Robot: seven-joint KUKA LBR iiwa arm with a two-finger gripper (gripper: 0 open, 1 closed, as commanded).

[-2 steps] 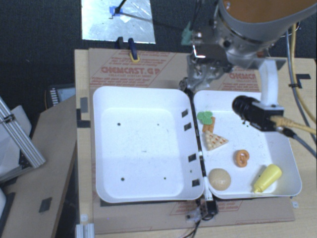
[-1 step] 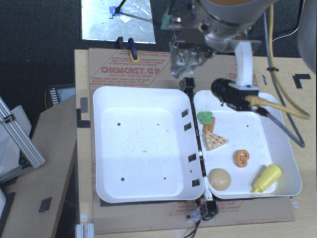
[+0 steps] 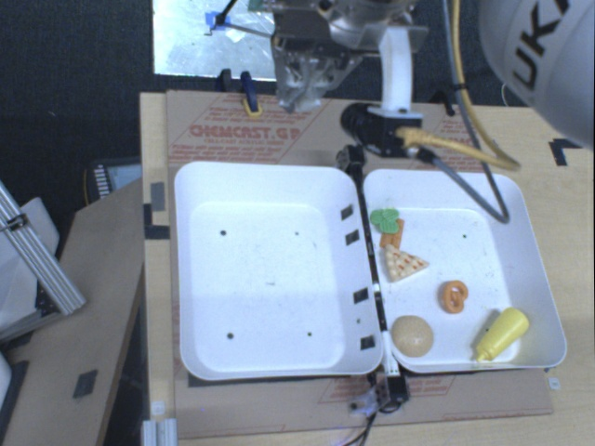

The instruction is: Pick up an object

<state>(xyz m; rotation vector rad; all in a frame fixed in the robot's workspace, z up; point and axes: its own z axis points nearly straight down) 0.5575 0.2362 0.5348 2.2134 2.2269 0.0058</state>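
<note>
The right bin (image 3: 521, 240) holds several small objects. A green-topped orange carrot piece (image 3: 387, 225) lies near its left wall, with a tan pizza slice (image 3: 404, 265) just below it. An orange pretzel (image 3: 454, 296) sits mid-bin, a round tan bun (image 3: 412, 335) is at the front left corner, and a yellow bottle-shaped toy (image 3: 502, 334) lies at the front right. My gripper (image 3: 299, 89) hangs high above the bench behind the bins, near the back edge of the left bin, and nothing is seen between its fingers.
The left bin (image 3: 200, 249) sits beside the right one, joined by a black clipped divider (image 3: 365, 249). A yellow cable (image 3: 456, 147) and grey hose cross the right bin's back rim. Blue-and-yellow clamps (image 3: 249, 93) stand at the cardboard's back edge.
</note>
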